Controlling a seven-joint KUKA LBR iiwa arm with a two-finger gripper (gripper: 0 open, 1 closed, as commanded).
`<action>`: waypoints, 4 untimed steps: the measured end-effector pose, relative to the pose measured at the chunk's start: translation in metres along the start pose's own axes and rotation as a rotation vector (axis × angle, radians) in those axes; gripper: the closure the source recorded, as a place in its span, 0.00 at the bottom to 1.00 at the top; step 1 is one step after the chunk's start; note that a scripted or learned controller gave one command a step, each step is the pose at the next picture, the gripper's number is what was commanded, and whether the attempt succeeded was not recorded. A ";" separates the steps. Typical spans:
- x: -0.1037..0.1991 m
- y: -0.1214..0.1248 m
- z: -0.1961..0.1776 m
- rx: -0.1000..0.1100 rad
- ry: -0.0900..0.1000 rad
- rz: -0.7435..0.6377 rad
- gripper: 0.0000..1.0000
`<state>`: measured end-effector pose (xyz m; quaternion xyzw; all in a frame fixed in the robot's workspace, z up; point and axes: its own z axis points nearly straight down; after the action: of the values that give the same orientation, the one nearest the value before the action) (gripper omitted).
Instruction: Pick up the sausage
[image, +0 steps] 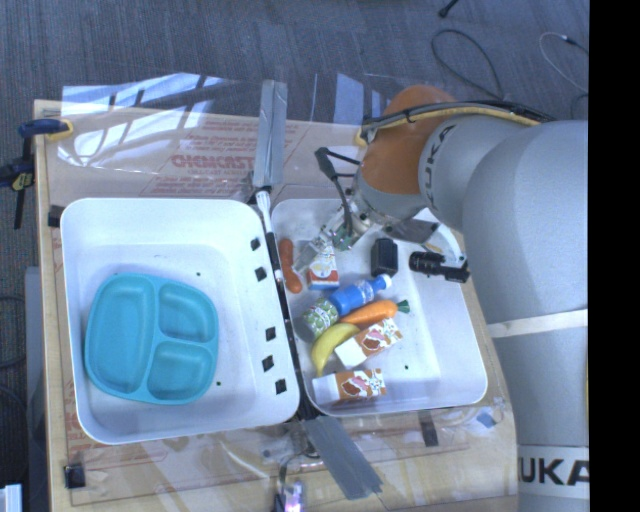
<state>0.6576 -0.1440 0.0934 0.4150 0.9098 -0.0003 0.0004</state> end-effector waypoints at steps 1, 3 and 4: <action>0.000 0.001 -0.011 -0.001 -0.002 -0.004 1.00; -0.022 -0.037 -0.008 -0.003 -0.006 -0.322 1.00; -0.022 -0.038 -0.007 -0.002 -0.004 -0.322 0.00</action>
<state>0.6434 -0.1852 0.1003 0.2639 0.9646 -0.0002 0.0027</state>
